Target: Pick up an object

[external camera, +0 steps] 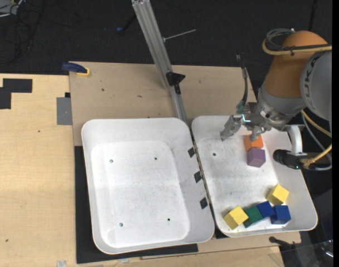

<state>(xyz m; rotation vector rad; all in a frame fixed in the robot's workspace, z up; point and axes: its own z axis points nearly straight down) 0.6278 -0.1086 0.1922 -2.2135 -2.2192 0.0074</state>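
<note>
My gripper (243,129) hangs over the back of the right bin (225,177), its fingers spread open with nothing between them. An orange block (254,142) sits just right of the fingertips, partly hidden by the right finger. A purple block (256,157) lies directly in front of the orange one. Near the bin's front edge rest a yellow block (278,194), another yellow block (235,217), a green block (252,213) and two blue blocks (273,211).
The left bin (137,185) stands beside the right one, with black clips along the shared edge. A slanted aluminium rail (158,49) rises behind the bins. The arm's orange band (294,60) and cables fill the back right.
</note>
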